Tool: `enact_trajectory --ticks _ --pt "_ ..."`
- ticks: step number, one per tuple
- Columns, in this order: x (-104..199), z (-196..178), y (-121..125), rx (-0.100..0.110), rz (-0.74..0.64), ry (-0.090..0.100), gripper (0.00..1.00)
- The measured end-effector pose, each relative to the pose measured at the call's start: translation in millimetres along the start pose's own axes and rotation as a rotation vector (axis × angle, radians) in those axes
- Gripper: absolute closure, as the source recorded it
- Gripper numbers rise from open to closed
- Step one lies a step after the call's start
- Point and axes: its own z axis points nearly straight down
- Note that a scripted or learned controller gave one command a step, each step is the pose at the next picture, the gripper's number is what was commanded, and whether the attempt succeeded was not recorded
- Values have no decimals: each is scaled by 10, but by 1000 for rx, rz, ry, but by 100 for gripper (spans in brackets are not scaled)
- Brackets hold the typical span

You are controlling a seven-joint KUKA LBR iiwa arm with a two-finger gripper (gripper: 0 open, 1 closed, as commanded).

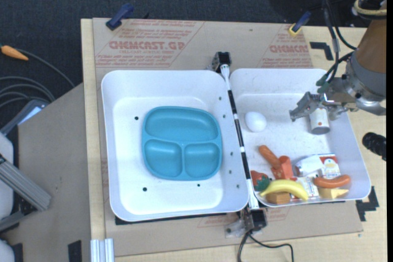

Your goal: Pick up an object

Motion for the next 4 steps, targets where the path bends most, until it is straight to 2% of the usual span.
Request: enact_trajectory --ticks 1,2,3,4 --pt "-128 1613 -235 -3 0 -1 0" --pt "-126 1517 -234 -4 1 -1 100" --pt "-126 1518 -235 -3 1 -1 0" --pt "225 1713 95 -2 -1 -1 0"
